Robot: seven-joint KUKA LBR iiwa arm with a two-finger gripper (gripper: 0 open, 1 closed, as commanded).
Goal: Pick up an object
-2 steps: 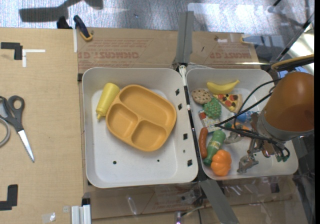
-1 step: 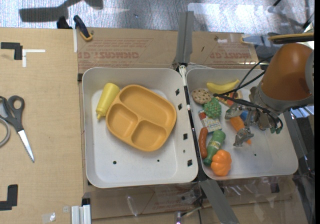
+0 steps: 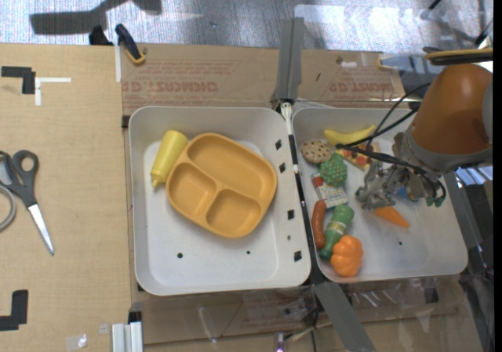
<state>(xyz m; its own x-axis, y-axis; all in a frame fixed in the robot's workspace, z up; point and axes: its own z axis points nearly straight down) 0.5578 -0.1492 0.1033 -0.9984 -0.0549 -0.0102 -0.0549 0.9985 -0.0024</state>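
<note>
The tool (image 3: pixel 378 190) hangs low in the right bin (image 3: pixel 439 260), its metal fingers pointing toward the pile of toy food, and how far they stand apart cannot be told at this slant; nothing is seen between them. The likeliest target is the orange carrot (image 3: pixel 391 217), which lies just beside the tool on its near side, apparently touching or almost under the fingertips. To do this step well, the fingers should straddle the carrot across its narrow width, not along its length, and go down until they nearly meet the bin floor before closing, since a tapered, smooth piece can squirt out of a shallow pinch. The other pieces sit to the tool's left: a green bottle (image 3: pixel 338 223) and an orange pumpkin (image 3: pixel 347 255) near the front, a green bumpy vegetable (image 3: pixel 334 169), a brown cookie (image 3: pixel 315 150) and a banana (image 3: pixel 350 136) further back. The left bin (image 3: pixel 157 264) holds a yellow divided plate (image 3: pixel 222 183) and a yellow bottle (image 3: pixel 167 155), well apart from the tool.
</note>
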